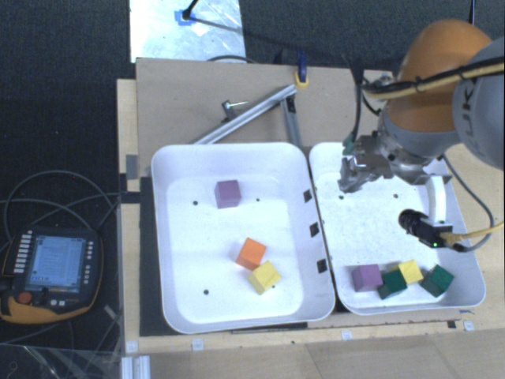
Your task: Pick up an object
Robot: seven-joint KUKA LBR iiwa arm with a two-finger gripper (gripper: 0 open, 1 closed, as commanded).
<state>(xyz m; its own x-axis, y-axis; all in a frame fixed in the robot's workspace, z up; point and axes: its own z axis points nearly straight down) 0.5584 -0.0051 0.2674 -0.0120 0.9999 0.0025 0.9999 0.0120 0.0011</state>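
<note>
Above the right bin (473,287), my claw (353,181) hangs, its state unclear, well apart from the purple block (366,276) by the near wall, probably light, rigid, best pinched across flat sides.

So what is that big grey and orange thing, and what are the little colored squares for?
That is a robot arm. A camera above the bench looks down on it. At the arm's end is a claw for grabbing things; it hangs over the right white bin, near its top left corner. I see nothing in the claw. The squares are toy blocks. The left bin has a purple block, an orange block and a yellow block. The right bin has four blocks in a row along its near edge: purple, green, yellow, green. The robot's job is to pick one up.
</note>
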